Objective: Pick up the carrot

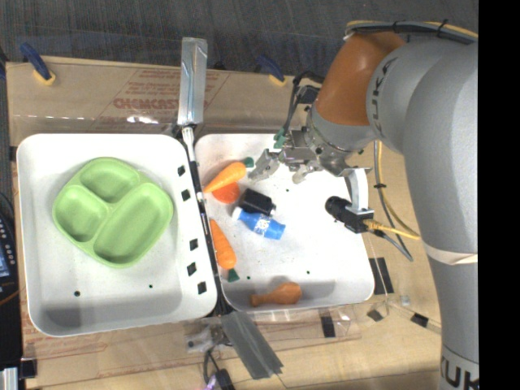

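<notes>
The carrot (227, 179) lies in the right bin (341, 250), top left, against a black block (257, 201). The claw (272, 159) hangs just beside its tip, holding nothing; whether it's apart I cannot tell. "KUKA" marks the arm (422, 96).

Green divided plate (112, 211) in left bin (32, 242); blue-black bottle (260, 214), drumstick (275, 296) in right bin (341, 258).

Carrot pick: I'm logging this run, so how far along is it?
Done: the grey arm's tool has reached the right white bin. In hand: nothing; it hovers beside the orange tapered carrot, which lies on the bin floor by the divider. Left: closing on the carrot and lifting it.
</notes>
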Robot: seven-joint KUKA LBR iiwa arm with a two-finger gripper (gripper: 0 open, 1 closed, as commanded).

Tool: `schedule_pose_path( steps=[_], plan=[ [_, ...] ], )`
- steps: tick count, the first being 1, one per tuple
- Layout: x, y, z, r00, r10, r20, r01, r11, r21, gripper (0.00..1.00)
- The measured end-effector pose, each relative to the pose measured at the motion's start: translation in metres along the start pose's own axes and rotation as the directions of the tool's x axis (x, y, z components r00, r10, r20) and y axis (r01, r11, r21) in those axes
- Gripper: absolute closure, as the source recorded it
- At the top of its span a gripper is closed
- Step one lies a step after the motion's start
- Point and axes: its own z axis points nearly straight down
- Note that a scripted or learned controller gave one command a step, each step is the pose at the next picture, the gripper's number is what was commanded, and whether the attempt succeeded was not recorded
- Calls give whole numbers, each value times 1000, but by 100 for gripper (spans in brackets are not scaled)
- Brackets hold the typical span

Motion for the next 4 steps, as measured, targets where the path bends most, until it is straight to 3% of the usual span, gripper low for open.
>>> schedule_pose_path(
  steps=[1, 2, 3, 4],
  plan=[
    [15, 46, 89, 921, 390, -1, -390, 921, -2, 0],
    [18, 41, 104, 898, 441, 0, -441, 898, 1, 0],
    [-10, 25, 85, 859, 512, 0, -512, 859, 5, 0],
    [0, 26, 104, 958, 286, -1, -286, 958, 1, 0]
  ],
)
